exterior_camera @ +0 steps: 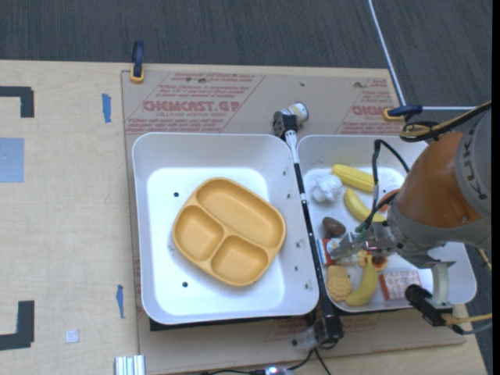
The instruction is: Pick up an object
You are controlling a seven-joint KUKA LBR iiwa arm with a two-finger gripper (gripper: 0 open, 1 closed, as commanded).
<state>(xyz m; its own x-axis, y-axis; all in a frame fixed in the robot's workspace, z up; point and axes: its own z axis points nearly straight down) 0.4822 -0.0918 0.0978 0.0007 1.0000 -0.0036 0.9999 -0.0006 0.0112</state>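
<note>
banana (362, 286): bottom of the right bin (466, 283), just under the gripper (353, 248)
feel: probably light, smooth plastic, curved, so it could roll
grab spot: across the thick middle
jaws: honestly can't tell

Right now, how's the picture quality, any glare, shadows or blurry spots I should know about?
In the camera view the light is even and soft; the white left bin looks bright but not washed out, and the yellow divided plate casts only a faint shadow. The arm's orange band looks slightly soft. Items beside the gripper are small and crowded, so hard to read.
</note>
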